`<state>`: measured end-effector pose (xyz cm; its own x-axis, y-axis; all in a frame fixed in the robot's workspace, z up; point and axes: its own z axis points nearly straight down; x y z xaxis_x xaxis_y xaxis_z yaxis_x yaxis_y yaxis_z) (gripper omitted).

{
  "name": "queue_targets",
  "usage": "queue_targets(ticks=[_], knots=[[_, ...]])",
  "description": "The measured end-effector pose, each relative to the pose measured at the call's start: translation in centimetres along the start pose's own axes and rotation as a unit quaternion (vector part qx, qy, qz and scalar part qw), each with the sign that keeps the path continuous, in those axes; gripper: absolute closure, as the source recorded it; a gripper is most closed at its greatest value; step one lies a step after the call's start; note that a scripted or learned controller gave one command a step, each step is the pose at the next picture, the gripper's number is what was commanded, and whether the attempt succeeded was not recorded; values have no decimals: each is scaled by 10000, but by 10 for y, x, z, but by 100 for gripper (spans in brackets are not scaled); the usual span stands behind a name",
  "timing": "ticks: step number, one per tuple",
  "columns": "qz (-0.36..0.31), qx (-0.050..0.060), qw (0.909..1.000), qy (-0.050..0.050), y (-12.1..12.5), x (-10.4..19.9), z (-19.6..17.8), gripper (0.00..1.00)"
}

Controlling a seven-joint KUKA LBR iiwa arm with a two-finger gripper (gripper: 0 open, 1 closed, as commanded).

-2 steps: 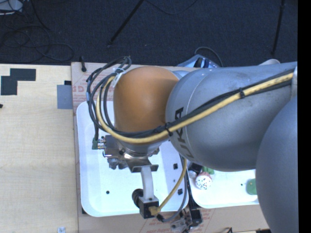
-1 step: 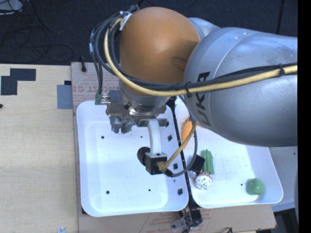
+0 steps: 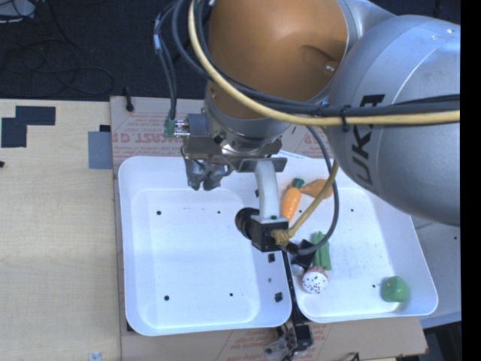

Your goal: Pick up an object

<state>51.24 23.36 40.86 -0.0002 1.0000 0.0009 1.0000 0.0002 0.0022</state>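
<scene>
My gripper hangs under the grey arm, over the far edge of the left bin, with nothing seen in it. The objects lie in the right bin. An orange carrot with a green top rests near the divider, with another orange piece just behind it. A green ridged item lies mid-bin, and a white speckled ball sits below it. A green lump is in the near right corner. The gripper is well left of all of them.
A pale cylinder and black block fixed to the wrist hang over the divider between the bins, with a yellow cable trailing right. The big arm body covers the right bin's far side. A wooden benchtop lies left of the bins.
</scene>
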Motion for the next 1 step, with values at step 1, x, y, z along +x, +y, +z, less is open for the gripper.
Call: queue_targets(ticks=[1], knots=[[23,97,9999,-41,-8,-54,205,100]])
